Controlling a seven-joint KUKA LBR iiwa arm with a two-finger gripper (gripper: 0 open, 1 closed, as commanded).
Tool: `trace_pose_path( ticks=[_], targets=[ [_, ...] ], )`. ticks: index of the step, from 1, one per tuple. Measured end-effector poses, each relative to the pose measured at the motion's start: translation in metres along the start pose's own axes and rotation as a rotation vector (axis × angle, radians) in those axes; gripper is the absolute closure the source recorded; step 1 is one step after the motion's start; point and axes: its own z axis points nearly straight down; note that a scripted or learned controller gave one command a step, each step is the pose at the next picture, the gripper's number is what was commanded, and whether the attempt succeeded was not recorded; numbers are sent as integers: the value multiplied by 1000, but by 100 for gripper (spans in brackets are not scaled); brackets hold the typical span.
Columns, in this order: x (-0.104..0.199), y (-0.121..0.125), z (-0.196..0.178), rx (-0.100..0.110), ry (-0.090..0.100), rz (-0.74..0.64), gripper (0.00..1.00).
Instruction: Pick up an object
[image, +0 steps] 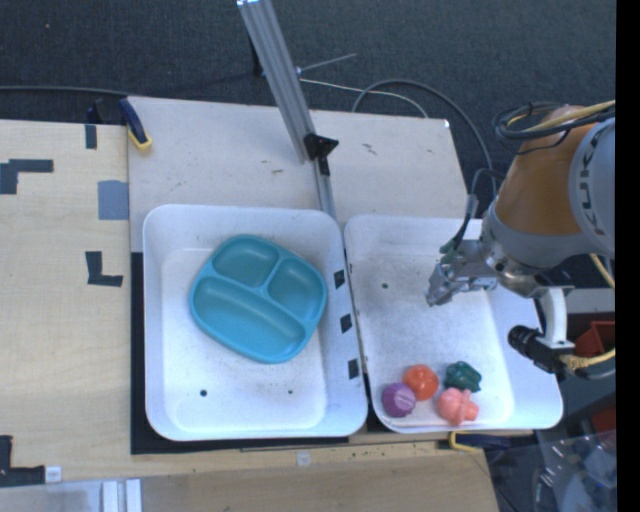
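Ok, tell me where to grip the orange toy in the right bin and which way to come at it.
Probably from straight above, fingers closing across the round body of the orange toy. The purple toy and pink toy crowd its near side, so set the fingers of the gripper on its freer flanks.

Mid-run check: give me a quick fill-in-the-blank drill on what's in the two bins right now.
1. The blue divided plate lies in the ____ bin of the camera view.
2. The small toys sit in the right bin's ____ corner, toward the bottom of the view.
3. The number of small toys there is ____: an orange one, a purple one, a pink one and a green one.
4. The gripper hangs over the ____ bin.

Missing words: left; near; four; right
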Motion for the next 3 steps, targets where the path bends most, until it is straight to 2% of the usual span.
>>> trace_pose_path(
  ticks=[2,3],
  targets=[
    [89,7,-3,1,-1,0,100],
    [150,10,-10,1,0,-2,100]
  ],
)
